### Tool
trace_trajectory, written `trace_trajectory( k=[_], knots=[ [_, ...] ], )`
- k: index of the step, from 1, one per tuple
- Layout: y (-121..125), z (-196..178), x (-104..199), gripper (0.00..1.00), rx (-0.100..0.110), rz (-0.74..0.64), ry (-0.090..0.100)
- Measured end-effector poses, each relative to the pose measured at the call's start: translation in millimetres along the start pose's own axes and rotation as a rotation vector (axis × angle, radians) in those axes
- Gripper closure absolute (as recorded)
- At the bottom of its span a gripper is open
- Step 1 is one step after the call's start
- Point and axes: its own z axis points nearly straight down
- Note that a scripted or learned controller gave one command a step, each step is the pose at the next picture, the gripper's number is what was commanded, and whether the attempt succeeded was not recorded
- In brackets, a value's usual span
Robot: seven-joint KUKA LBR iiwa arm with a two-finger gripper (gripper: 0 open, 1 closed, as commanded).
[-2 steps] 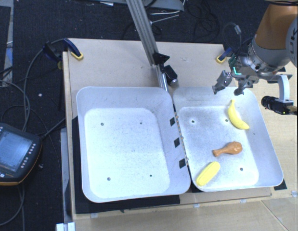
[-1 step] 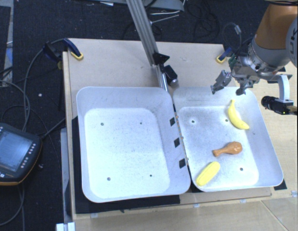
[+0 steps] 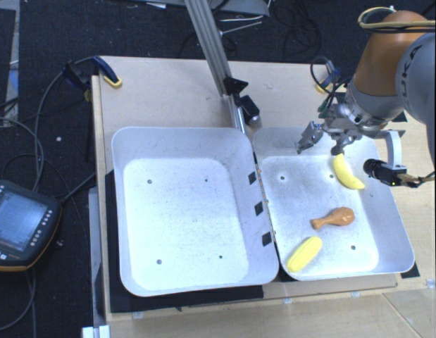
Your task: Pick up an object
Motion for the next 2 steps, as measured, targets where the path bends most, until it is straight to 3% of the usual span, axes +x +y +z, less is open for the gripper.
trace_trajectory(
  k=[2],
  knots=[
    [1.8, 96.2, -8.2, 0.00, -0.001, 0.000, 0.000]
  ],
)
